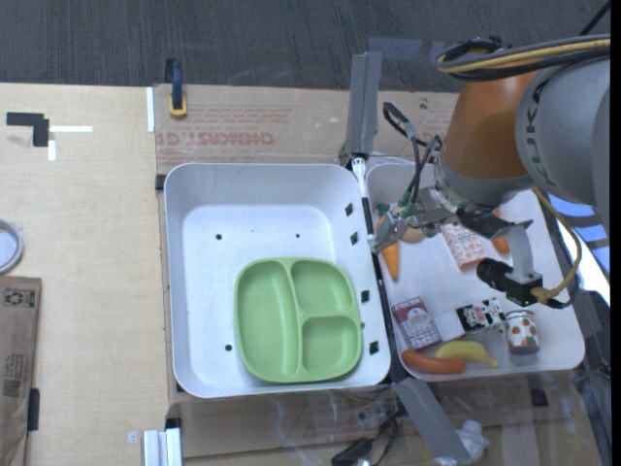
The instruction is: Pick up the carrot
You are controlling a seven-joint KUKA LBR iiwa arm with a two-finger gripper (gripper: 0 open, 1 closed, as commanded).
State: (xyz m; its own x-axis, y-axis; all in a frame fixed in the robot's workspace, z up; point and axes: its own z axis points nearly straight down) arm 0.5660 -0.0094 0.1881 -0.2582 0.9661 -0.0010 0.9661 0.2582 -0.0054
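Carrot (pixel 390 258) lies in right bin (pixel 563 343), against left wall, tapered tip pointing down. Gripper (pixel 390 229) right above its thick end; jaw state cannot tell. Likely light, rigid toy, smooth, slippery; grip thick end across width.

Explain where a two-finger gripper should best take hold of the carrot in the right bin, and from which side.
Probably from above, across the thick upper end. The carrot lies flat by the right bin's left wall, tapering to a point toward the camera, so the wider part gives more to pinch. The gripper hovers near that end.
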